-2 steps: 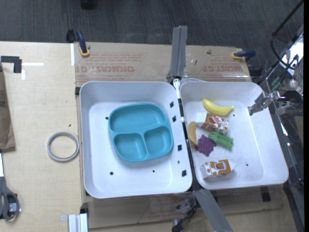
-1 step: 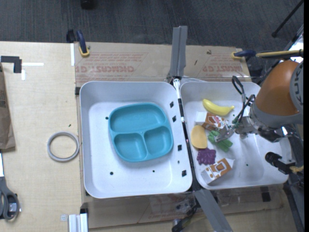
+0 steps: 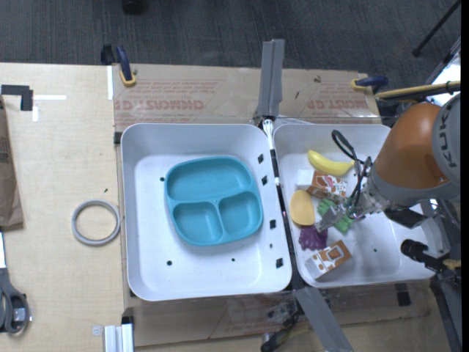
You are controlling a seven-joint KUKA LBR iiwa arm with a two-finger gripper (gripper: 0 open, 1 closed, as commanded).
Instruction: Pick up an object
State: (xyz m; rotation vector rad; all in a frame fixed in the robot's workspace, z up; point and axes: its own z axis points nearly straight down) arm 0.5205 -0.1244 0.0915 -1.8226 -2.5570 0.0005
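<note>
Green toy vegetable (image 3: 327,210) lies under the hand (image 3: 338,215) in the right bin (image 3: 381,259); light, slick plastic, best pinched mid-body. Finger state: cannot tell.

Your arm (image 3: 429,160) is grey, with a rounded, glossy orange band (image 3: 409,149) above the wrist. Black cables (image 3: 346,147) loop out beside it. The pincer (image 3: 343,215) is small, metallic grey and partly blurred, with thin wires running along it.
</note>
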